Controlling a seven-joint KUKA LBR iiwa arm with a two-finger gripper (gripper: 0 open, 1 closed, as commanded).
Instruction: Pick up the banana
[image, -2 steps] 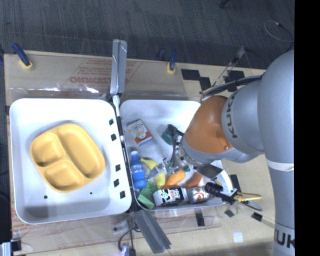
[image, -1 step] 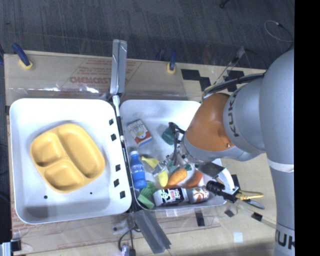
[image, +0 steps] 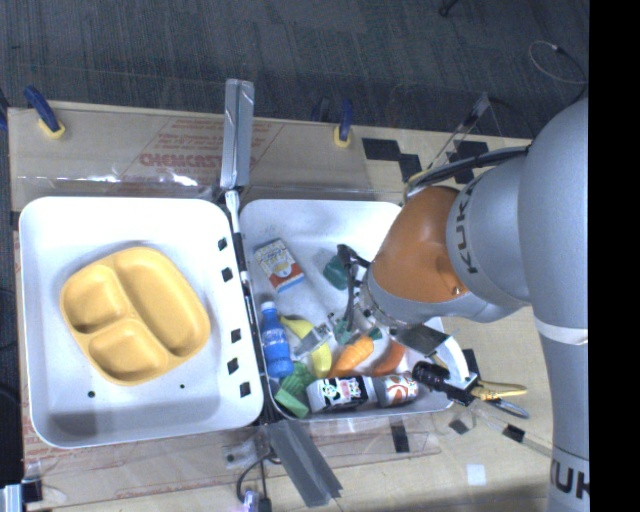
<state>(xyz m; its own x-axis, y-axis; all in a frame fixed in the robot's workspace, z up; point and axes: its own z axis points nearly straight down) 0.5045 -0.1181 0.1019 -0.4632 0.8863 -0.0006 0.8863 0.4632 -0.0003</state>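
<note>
Nearest the front edge of the right bin (image: 300, 215), a small bottle with a black-and-white label (image: 342, 392) lies on its side, with a green block (image: 292, 394) at the front left corner and a red-capped container (image: 400, 388) to its right. Just behind them, the gripper (image: 340, 333) reaches down into the clutter, just above an orange carrot-shaped toy (image: 354, 353); whether its jaws are open or closed cannot be told, and nothing is visibly held. The banana (image: 305, 335), yellow, lies just left of the gripper, partly hidden, beside a blue bottle (image: 273, 340) along the bin's left wall. Farther back sit a small carton (image: 278, 264) and a teal object (image: 337, 268). In the left bin (image: 60, 225), a yellow divided tray (image: 135, 313) rests near the centre.
</note>
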